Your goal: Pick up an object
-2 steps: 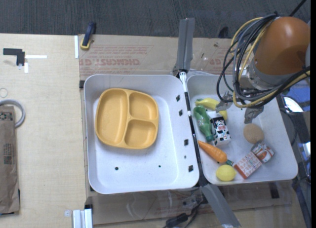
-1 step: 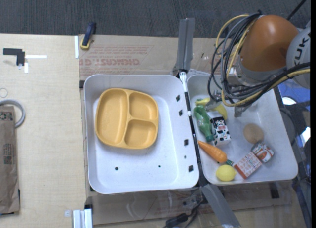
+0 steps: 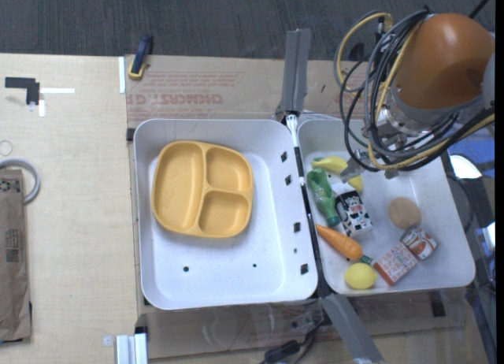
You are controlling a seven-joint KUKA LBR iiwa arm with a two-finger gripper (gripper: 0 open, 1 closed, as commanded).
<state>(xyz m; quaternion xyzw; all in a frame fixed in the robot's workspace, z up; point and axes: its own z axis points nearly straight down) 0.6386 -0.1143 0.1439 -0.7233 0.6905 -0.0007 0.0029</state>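
Observation:
The right bin (image 3: 461, 221) holds several small items. A yellow banana-like piece (image 3: 329, 164) and a green bottle (image 3: 323, 195) lie along its left wall. Beside them are a black-and-white pack (image 3: 354, 213), an orange carrot (image 3: 339, 242) and a yellow lemon (image 3: 360, 276). A brown round item (image 3: 404, 213), a red box (image 3: 394, 263) and a small red-and-white pack (image 3: 420, 242) sit further right. The arm's orange dome (image 3: 445, 59) hangs over the bin's far end. My gripper (image 3: 368, 154) is under the cables, just right of the yellow piece and mostly hidden.
The left bin (image 3: 228, 276) holds a yellow divided plate (image 3: 202, 188). A grey divider bar (image 3: 296, 63) stands behind the two bins. Cardboard (image 3: 197, 87) lies behind the left bin, and a brown paper bag (image 3: 12, 252) rests at the bench's left edge.

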